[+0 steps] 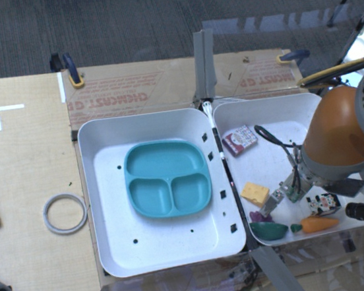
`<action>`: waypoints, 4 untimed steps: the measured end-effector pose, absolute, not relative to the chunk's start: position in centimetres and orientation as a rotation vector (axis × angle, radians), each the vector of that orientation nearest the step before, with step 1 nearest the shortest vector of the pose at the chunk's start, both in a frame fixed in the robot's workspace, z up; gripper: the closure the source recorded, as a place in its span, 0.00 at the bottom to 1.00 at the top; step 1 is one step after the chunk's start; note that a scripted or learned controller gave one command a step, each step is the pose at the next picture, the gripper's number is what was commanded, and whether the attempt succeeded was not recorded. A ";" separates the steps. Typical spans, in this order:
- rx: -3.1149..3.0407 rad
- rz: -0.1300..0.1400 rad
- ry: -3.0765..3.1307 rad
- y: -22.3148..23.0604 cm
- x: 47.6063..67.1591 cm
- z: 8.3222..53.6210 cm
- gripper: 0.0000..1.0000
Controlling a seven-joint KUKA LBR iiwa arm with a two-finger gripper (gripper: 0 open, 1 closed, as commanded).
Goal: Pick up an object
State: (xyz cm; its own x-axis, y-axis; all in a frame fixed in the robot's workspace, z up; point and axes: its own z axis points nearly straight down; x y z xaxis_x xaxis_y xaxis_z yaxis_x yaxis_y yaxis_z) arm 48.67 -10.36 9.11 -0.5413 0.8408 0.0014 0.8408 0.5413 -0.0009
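My gripper [277, 199] hangs low in the right bin [276, 106], at its near left part. It is just right of a yellow wedge-shaped block [255, 194] and above a small purple thing [261, 217]. A dark green piece [270, 231] and an orange carrot-like piece [319, 224] lie along the bin's near wall. A small white and black item [324, 203] sits right of the gripper. A red and white packet [240, 140] lies at the far left of this bin. I see nothing held.
The left bin [101, 185] holds a teal divided plate [168, 178]. A grey ring [65, 213] lies on the bench to the left. The orange arm band [339, 129] covers the right bin's right side, with a black cable [271, 138] beside it.
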 end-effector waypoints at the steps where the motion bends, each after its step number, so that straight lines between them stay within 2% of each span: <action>1: -1.664 0.002 -2.664 -10.6 55.5 9.1 0.00; 2: -1.667 0.002 -2.663 -10.7 55.5 10.0 1.00; 3: -1.668 0.002 -2.662 -10.7 55.5 10.0 0.00; 4: -1.670 0.002 -2.661 -10.8 55.5 10.9 1.00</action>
State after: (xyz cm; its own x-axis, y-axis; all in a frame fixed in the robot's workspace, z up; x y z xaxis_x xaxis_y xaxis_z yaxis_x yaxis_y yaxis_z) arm 55.50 -10.79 10.89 -0.4351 0.9004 -0.0009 0.9004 0.4351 -0.0011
